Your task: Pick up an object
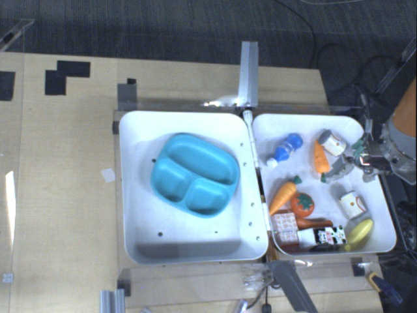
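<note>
The right bin (260, 132) holds several small objects. A blue bottle (285, 148) lies at its back left. Beside it an orange piece (319, 159) stands next to a white and grey item (332, 142). A carrot (283, 197) and a red tomato (302, 205) lie mid-bin. A white cup (352, 204) and a yellow fruit (359, 230) sit at the front right. My gripper (348, 162) hangs over the bin's right side, just right of the orange piece and above the white cup. I see nothing held in it.
In the left bin (133, 194) lies a blue divided plate (194, 174). A checkered packet (285, 225) and a dark labelled bar (320, 235) lie along the right bin's front wall. A metal post (249, 74) rises behind the divider between the bins.
</note>
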